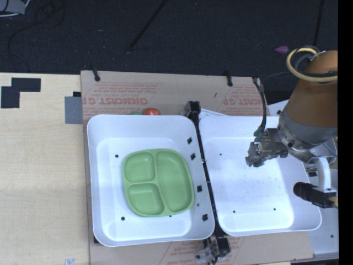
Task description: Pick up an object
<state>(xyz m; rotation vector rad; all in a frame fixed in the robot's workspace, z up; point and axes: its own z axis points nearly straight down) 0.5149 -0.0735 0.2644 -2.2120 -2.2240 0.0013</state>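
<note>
The gripper [255, 158] was pictured over the right bin [259, 214], right of centre; its grasp could not be told. The green plate [158, 182] lay in the left bin [105, 142]. An approach leftward was judged necessary.

Two bins sit side by side on a board [165, 95] on the bench. In the left bin [102, 214] a plate [158, 182] with three parts lies flat in the middle. The right bin [248, 214] is just beside it, and their edges meet at a strip of clips [199, 170]. The arm [311, 101] comes in from the right, and its gripper [255, 158] hangs over the far part of the right bin. A small round thing [150, 112] lies on the board just behind the left bin's far edge
</note>
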